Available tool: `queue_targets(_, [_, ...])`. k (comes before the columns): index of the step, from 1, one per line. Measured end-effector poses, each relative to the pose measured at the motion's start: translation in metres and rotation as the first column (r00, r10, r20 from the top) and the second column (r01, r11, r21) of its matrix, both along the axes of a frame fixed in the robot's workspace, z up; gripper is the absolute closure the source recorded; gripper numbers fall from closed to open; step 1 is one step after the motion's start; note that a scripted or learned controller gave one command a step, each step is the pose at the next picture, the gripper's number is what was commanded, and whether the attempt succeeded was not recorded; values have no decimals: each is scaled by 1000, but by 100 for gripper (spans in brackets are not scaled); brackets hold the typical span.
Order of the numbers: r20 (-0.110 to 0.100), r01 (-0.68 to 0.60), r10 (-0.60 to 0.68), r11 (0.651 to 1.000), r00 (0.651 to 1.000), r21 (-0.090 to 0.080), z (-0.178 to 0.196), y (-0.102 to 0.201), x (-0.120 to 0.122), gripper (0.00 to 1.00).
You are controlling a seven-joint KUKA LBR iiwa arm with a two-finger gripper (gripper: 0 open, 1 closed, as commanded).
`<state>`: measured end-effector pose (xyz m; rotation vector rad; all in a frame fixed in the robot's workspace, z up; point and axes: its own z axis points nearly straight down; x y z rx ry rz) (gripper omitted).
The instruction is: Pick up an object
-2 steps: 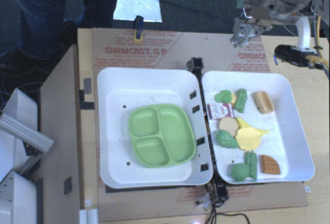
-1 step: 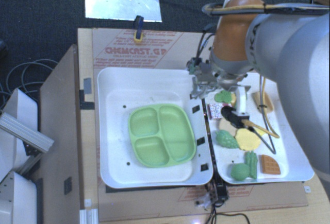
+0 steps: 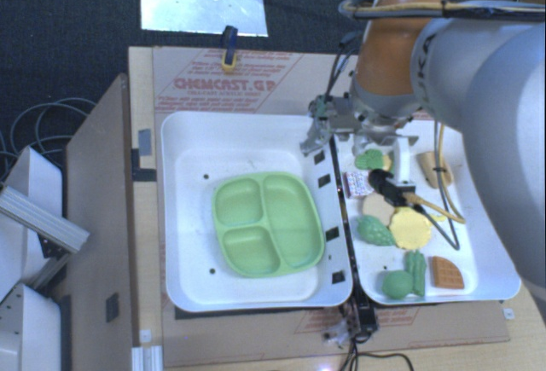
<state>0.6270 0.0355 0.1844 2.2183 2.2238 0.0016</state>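
The gripper (image 3: 367,139) hung over the right bin (image 3: 486,275); whether it was spread or closed could not be told. Beneath lay small toy foods: a knobbly green piece (image 3: 374,229), a flat yellow disc (image 3: 410,228), a ridged orange waffle (image 3: 445,273). A smooth green compartment tray (image 3: 267,223) sat in the left bin (image 3: 183,190).

Two bins sat side by side on the table (image 3: 145,216). A divided tray (image 3: 267,223) lay in the left bin (image 3: 188,190). The right bin (image 3: 486,275) held a cluster of small toy foods (image 3: 401,228), with the arm (image 3: 478,79) above its far end.
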Motion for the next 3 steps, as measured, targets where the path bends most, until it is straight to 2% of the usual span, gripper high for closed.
queue_targets(1, [-5, -8, 8, 1000, 1000, 4, 14, 62, -89, 0])
queue_targets(2, [-1, 11, -11, 1000, 1000, -4, 0, -40, -85, 0])
queue_targets(3, [-4, -17, 17, 1000, 1000, 7, -27, 136, -118, 0])
